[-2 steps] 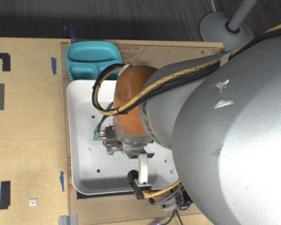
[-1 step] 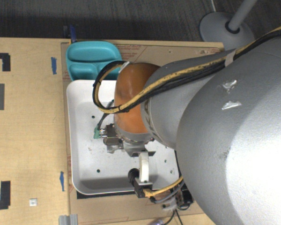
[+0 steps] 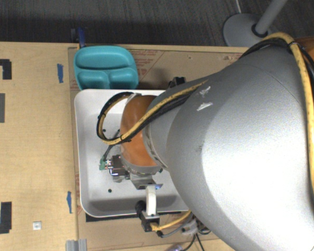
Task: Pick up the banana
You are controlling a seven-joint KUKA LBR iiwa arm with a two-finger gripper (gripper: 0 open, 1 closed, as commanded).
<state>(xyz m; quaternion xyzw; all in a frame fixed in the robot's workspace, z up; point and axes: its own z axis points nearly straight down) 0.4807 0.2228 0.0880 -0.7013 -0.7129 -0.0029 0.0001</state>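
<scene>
My arm [image 3: 225,140] reaches in from the right and covers most of the white bin [image 3: 89,140]. Its orange band [image 3: 136,135] sits over the middle of the bin, and the wrist hardware [image 3: 128,171] points down into it. The gripper itself is hidden under the wrist. I see no banana on the bare parts of the bin; the arm hides whatever lies beneath it.
A teal divided tray [image 3: 105,67] rests on the bench just beyond the bin's far edge. Black and yellow cables [image 3: 110,124] loop over the bin's left half. Brown bench surface [image 3: 31,140] with black markers and blue tape spreads to the left.
</scene>
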